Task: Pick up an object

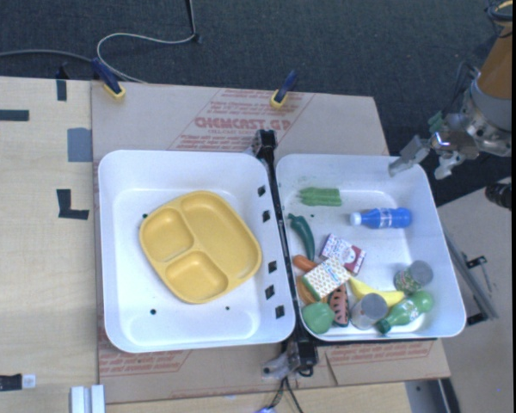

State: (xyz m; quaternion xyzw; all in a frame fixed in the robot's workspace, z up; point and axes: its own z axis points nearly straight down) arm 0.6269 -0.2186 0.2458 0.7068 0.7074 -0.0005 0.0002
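The grey metal two-finger gripper (421, 155) hangs with fingers spread and empty; below-left of them lies a blue plastic bottle (383, 218).

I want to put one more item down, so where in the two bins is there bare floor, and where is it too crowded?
Left bin: bare strips ring the yellow divided plate, widest along the far wall and near edge. Right bin: bare floor between the blue bottle and the grey can, and along the far wall behind the green packet. The near-left corner, around the watermelon slice, is crowded.
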